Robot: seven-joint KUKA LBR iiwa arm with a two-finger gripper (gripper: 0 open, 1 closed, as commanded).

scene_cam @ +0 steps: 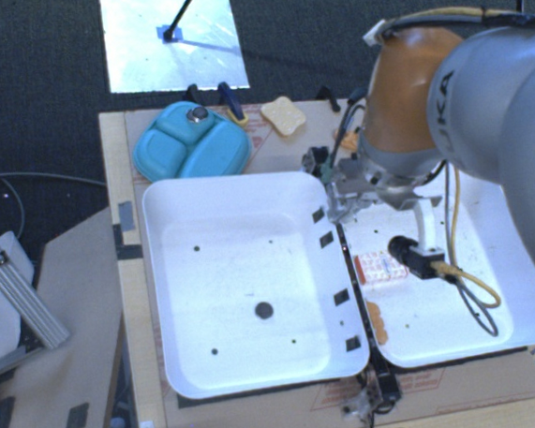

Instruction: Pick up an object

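The grey arm with its orange band (403,73) reaches in from the right and hangs over the right bin (522,316). Its gripper (340,199) sits low at that bin's far left corner, close to the wall shared with the left bin (183,216). A small red-and-white box (379,267) lies in the right bin, just below the gripper and apart from it. An orange-brown piece (377,320) lies nearer the front by the dividing wall. A small dark round object (264,309) rests on the left bin's floor.
A yellow cable (473,294) and a black fitting (413,255) trail from the arm across the right bin. Behind the bins lie a blue sectioned dish (190,142) and a tan sponge-like piece (283,115). A metal rail (11,289) stands at left.
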